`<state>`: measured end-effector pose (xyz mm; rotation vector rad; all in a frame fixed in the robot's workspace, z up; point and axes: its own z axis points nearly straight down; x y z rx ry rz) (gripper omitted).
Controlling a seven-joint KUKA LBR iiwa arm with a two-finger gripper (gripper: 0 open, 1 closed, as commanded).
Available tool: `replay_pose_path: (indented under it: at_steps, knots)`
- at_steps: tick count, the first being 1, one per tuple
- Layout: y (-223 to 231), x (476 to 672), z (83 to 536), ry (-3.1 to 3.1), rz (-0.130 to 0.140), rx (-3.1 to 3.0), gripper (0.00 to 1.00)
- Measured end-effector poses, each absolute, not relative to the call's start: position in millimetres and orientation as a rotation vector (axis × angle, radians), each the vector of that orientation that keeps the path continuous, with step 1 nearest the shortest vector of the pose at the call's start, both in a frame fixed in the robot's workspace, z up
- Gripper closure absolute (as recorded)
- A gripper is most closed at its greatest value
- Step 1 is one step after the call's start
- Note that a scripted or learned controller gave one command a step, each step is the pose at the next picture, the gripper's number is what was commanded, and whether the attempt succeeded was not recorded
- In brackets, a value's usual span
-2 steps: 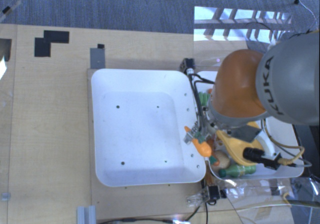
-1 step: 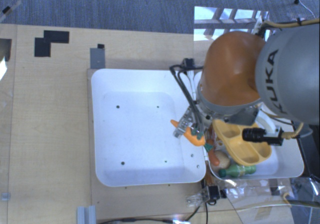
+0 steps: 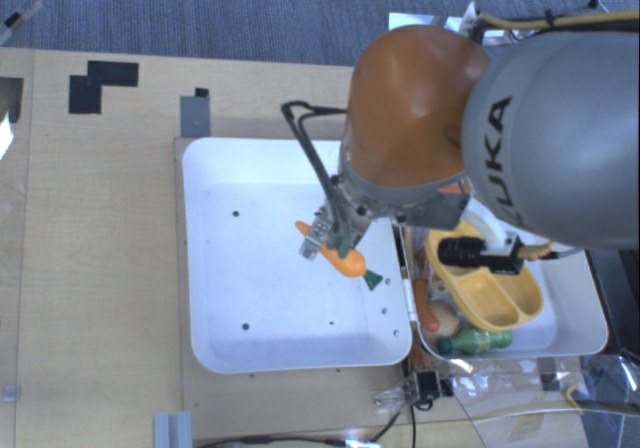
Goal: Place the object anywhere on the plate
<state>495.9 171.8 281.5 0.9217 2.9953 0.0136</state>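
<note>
An orange toy carrot (image 3: 347, 261) with a green tip (image 3: 373, 280) lies at a slant over the right half of the left white bin (image 3: 240, 336). My gripper (image 3: 323, 235) is down on the carrot's left part, with orange showing on both sides of the fingers, so it looks shut on the carrot. Whether the carrot rests on the bin floor or hangs just above it is unclear. The yellow divided plate (image 3: 492, 304) sits in the right bin (image 3: 580, 331), to the right of the carrot and partly hidden under the arm.
A black connector (image 3: 478, 254) of the arm hangs over the plate's upper part. Beside the plate lie a green toy (image 3: 478, 341) and a small orange piece (image 3: 427, 312). The rim between the bins (image 3: 408, 296) separates the carrot from the plate.
</note>
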Motion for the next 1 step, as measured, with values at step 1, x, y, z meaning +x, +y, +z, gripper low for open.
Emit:
replay_pose_path:
  at_steps: [1]
  knots:
    - [237.3, 525.3, 289.2, 3.049, 0.010, 0.728, 1.00]
